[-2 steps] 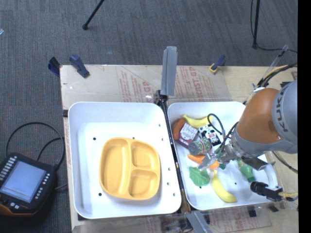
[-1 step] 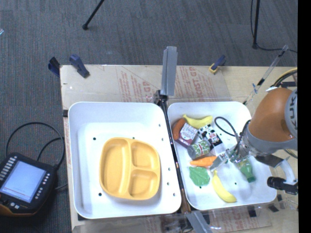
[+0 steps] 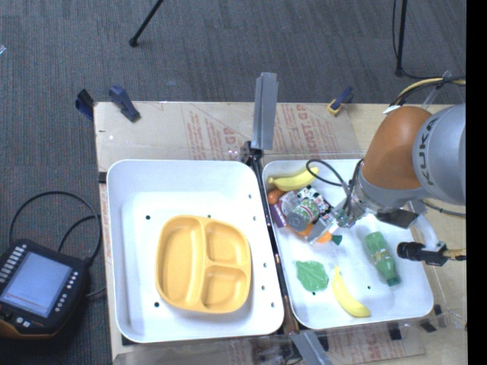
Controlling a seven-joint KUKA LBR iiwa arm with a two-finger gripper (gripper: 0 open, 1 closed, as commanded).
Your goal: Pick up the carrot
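The carrot [image 3: 325, 237] is a small orange piece with a green tip. It lies in the right bin [image 3: 415, 299], just right of its middle-left area and partly hidden under the gripper. My gripper [image 3: 332, 223] hangs directly over the carrot, low in the bin, at the end of the grey arm with its orange band [image 3: 396, 154]. The gripper also sits close against a colourful printed can [image 3: 304, 206] to its left. I cannot tell whether the carrot is touched.
In the right bin lie a yellow banana [image 3: 293, 179] at the back, another banana [image 3: 348, 296] at the front, a green bottle [image 3: 381, 258] and a green leafy piece [image 3: 312, 275]. The left bin [image 3: 129, 204] holds a yellow divided plate [image 3: 203, 263].
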